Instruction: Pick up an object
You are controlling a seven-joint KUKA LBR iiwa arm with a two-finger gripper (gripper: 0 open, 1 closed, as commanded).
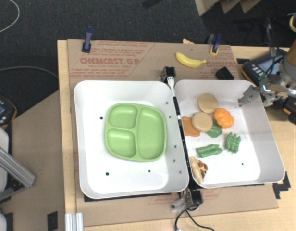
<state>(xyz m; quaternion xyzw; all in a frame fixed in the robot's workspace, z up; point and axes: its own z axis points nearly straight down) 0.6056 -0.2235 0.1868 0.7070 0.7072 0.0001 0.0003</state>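
The worktop (pixel 66 129) holds two flat white bins side by side on a brown board. The left bin (pixel 90 172) has a green plate (pixel 136 132) in it, split into three parts, sitting near the middle. The right bin (pixel 256 162) holds toy food. Two round tan cookies lie there, one (pixel 207 102) higher up and one (pixel 203 121) just below it. An orange fruit (pixel 223 117) sits just beside the lower cookie on its right. A flat orange piece (pixel 190 126) peeks out from under the lower cookie on its left. A small green piece (pixel 215 131) lies just under the orange fruit. A bumpy green veggie (pixel 233 142) lies further down to the right, and a long green pod (pixel 208 151) lies near it on the left. A little sandwich (pixel 200 169) rests at the left edge of this bin, near the bottom. A yellow banana (pixel 190 60) lies on the brown board outside the bins, above the right bin. The hand (pixel 251 95) reaches in from the right and hangs over the top right corner of the right bin, well apart from the food. I cannot tell if it is spread apart or closed together. Nothing is in it.
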